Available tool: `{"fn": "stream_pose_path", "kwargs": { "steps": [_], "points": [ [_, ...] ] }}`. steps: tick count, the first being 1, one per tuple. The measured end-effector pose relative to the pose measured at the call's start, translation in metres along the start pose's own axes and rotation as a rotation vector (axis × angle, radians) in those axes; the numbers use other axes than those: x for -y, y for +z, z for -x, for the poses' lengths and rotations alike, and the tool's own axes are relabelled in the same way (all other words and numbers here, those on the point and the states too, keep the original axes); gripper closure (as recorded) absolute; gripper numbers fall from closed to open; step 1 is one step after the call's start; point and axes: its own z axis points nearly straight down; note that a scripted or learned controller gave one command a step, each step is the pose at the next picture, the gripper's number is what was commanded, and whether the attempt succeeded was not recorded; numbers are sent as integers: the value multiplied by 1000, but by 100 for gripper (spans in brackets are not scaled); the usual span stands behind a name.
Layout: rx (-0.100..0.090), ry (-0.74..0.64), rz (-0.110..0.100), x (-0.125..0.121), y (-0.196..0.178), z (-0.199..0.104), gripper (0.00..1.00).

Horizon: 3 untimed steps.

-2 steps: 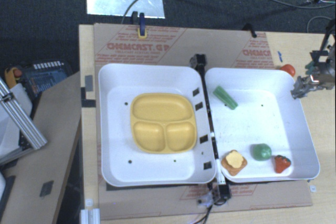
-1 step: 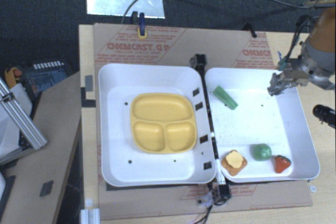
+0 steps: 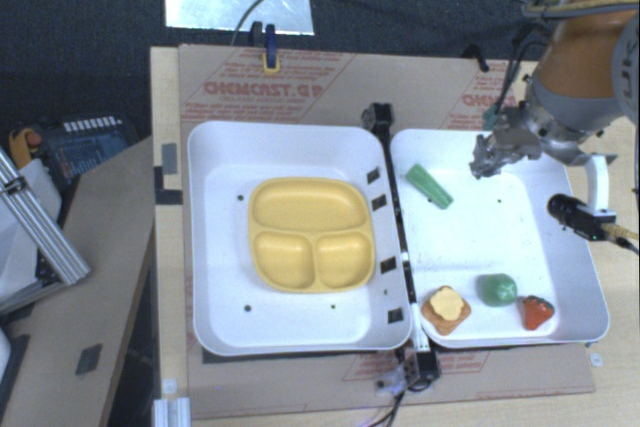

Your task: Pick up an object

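In the right bin [image 3: 560,215] lie a green block [image 3: 429,186] near the back left, a round green piece [image 3: 497,289], a red strawberry-like piece [image 3: 537,312] and a tan and orange piece [image 3: 446,308] along the front. My gripper [image 3: 485,165] hangs over the bin's back part, to the right of the green block and apart from it. Nothing shows between its fingertips.
The left bin [image 3: 215,245] holds a yellow three-compartment tray [image 3: 308,233]. A black clamp [image 3: 380,116] sits at the back between the bins. Cardboard lies under both bins, and clutter stands off the bench at the left.
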Motion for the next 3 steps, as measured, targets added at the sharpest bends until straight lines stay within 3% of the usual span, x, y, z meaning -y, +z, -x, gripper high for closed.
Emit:
{"fn": "stream_pose_path", "kwargs": {
  "steps": [3],
  "points": [
    [0,0,1,-46,32,-159,100]
  ]
}}
